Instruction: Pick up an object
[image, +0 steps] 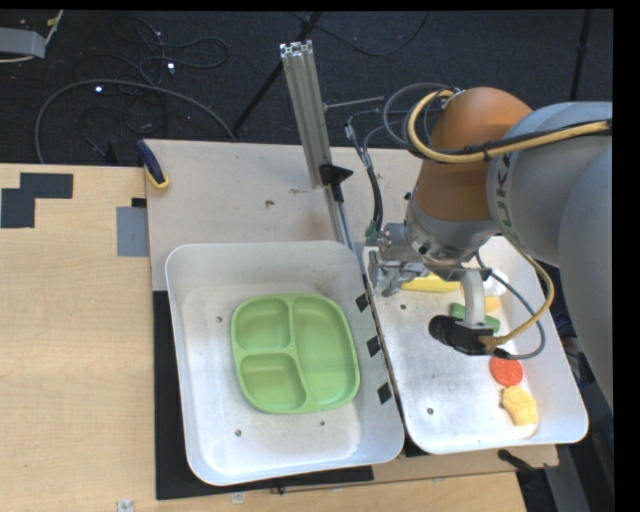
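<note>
No text, label, brand, number or sign can be read. Grey marks show on the arm (520, 190) just right of its orange band (470, 150), too blurred and cut off to make out as letters.

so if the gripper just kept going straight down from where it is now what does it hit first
Most likely the bare floor of the right bin near its left wall. The gripper hangs there, pointing down, with the yellow item just to its right. Depth is hard to judge from this slanted view.
</note>
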